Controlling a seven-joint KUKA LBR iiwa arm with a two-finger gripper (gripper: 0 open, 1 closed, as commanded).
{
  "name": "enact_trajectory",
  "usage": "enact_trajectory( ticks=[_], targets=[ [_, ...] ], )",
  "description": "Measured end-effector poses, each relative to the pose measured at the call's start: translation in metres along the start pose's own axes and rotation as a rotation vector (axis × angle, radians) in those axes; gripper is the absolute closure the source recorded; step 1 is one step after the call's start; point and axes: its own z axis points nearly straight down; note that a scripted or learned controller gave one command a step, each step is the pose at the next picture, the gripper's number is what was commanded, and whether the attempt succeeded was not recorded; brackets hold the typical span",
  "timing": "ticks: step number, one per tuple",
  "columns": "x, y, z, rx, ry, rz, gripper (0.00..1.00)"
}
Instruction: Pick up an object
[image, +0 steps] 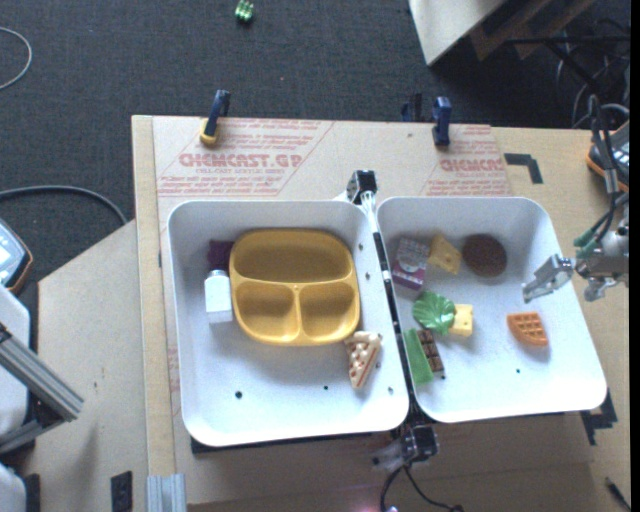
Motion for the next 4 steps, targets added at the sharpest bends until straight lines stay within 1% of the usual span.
enact_trajectory(
  ticks=[1,2,3,4],
  targets=[
    [0.0,0.002,-0.005,-0.01,-0.002,-0.003,0.0],
    [0.002,0.002,0.059,-0.001,0.002,-0.002,0.0],
    [-0.006,-0.005,0.11,-0.001,0.001,-0.001,0.0],
    [0.0,-0.01,0.172,-0.001,0.002,-0.002,0.0]
  ],
)
